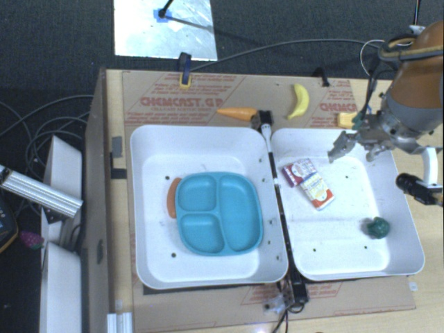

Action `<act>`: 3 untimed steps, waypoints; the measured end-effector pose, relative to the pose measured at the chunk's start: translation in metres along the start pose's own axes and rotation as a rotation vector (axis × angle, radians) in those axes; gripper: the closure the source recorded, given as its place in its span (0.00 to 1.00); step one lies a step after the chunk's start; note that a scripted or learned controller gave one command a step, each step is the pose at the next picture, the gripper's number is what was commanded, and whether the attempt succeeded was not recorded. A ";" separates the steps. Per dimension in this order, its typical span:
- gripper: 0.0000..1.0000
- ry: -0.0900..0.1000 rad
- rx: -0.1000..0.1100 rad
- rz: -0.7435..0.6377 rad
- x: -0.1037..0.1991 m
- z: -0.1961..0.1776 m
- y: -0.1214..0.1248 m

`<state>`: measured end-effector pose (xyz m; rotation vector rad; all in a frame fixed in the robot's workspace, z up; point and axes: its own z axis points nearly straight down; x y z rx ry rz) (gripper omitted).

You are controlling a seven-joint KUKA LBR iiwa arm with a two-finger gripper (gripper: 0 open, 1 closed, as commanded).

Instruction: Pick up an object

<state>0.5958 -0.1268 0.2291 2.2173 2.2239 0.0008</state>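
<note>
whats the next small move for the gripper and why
Probably shift the gripper toward the camera and down over the red-and-white packet. The gripper hovers above the right bin's far edge holding nothing, and that packet is the nearest object, lying flat and apart from the green ball.

Bench: two bins, banana, carrot.

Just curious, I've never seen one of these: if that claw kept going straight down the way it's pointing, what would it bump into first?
Probably the bare white floor of the right bin. The gripper hangs over its far edge; the red-and-white packet lies a little to its left, likely off that line, though depth is unclear.
</note>
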 end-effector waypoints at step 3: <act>1.00 0.001 -0.002 0.001 0.020 0.134 -0.021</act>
